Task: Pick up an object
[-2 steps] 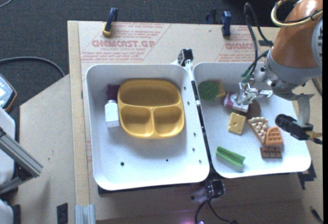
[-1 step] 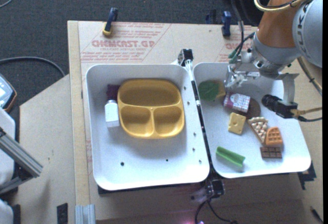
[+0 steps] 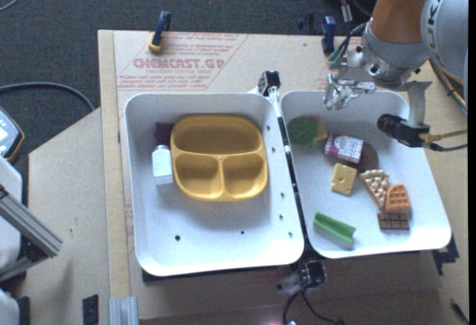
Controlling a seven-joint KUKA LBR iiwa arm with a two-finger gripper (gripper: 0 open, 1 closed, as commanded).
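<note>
1. Nearest the camera in the right bin (image 3: 439, 230), a green stick-shaped piece (image 3: 334, 227) lies at a slant near the front rim.
2. To its right, close to the front right corner, sits a small brown chocolate-like block (image 3: 393, 221), touching an orange waffle-like piece (image 3: 398, 198) just behind it.
3. A pale triangular slice with a grid pattern (image 3: 374, 184) lies just left of the waffle piece, and a yellow cheese-like square (image 3: 343, 178) rests just left of that.
4. Farther back, a small pink and white packet (image 3: 346, 147) lies on a dark brown round piece (image 3: 367, 158).
5. A green round object (image 3: 303, 130) sits at the far left of the right bin, beside the divider between the bins.
6. In the left bin (image 3: 141, 167), a yellow three-compartment tray (image 3: 219, 157) fills the middle; a small white bottle (image 3: 162, 165) stands against its left edge, with a dark purple item (image 3: 163, 129) just behind the bottle.
7. The gripper (image 3: 340, 97) hangs over the far edge of the right bin, apart from all objects, nothing between its fingers; whether they are spread or pressed together I cannot tell.
8. Beyond the bins, a yellow and blue clamp (image 3: 159, 32) grips the board's far edge.
</note>
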